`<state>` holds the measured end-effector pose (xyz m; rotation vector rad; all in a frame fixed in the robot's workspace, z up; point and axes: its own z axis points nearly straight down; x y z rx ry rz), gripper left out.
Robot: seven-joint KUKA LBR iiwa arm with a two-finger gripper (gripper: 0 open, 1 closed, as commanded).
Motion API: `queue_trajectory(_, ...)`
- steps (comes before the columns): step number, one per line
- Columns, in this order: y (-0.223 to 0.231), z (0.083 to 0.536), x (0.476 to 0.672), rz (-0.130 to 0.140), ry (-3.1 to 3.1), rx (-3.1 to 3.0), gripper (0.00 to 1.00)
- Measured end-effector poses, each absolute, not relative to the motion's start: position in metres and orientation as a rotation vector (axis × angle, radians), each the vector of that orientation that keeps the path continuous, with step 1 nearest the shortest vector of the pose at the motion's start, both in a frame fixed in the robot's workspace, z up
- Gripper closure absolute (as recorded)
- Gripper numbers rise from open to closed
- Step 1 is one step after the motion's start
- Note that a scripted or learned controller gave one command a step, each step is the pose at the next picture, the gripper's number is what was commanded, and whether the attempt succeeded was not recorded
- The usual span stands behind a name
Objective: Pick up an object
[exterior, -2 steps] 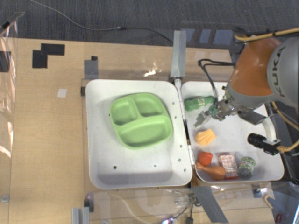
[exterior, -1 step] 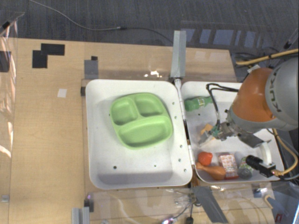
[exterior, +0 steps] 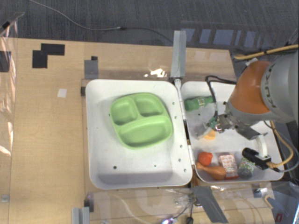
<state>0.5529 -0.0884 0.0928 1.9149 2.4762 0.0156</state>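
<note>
Hand (exterior: pixel 216 123) low in right bin (exterior: pixel 275 169).
I cannot tell its grip; a green bottle (exterior: pixel 198 102) lies near.

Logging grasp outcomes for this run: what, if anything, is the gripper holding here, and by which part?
It cannot be told. The gripper is low in the right bin, just above a small yellow piece, but its tip is too blurred to show anything between it.

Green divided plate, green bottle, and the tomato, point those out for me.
green divided plate (exterior: pixel 140 119), camera view, on its big lower compartment.
green bottle (exterior: pixel 196 102), camera view, on its body.
tomato (exterior: pixel 204 158), camera view, on its red top.
</note>
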Motion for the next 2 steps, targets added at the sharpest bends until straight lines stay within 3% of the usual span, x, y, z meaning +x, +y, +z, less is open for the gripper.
queue_trajectory(1, -0.086, 0.103, 0.555, 0.023, 2.477, 1.907, 1.00)
queue_trajectory(2, -0.011, 0.186, 0.605, 0.007, 2.522, 1.866, 1.00)
